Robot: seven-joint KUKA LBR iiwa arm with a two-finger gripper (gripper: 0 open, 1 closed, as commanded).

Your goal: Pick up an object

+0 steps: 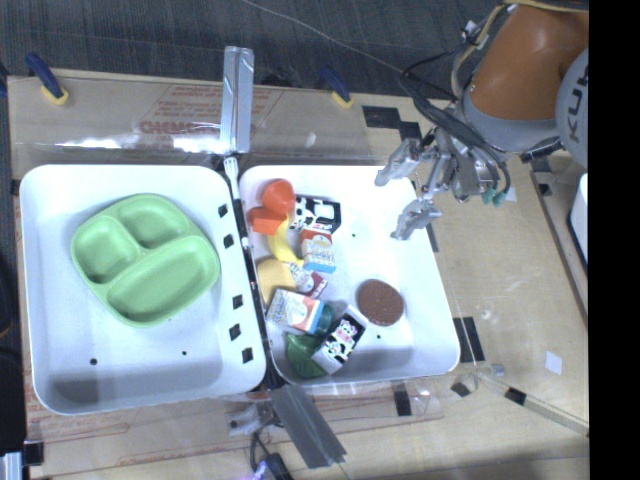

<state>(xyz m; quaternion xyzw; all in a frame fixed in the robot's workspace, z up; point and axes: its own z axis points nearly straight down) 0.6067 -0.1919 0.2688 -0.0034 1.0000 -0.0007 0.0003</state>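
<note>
The objects lie in the right bin (425,313), most of them crowded along its left wall: an orange cup (277,197), a banana (274,268), small cartons (318,252), and a brown disc (380,302) apart near the middle. The jaws (405,200) hang wide open, holding nothing, above the bin's far right corner. The left bin (60,368) carries a green divided plate (145,258).
</note>
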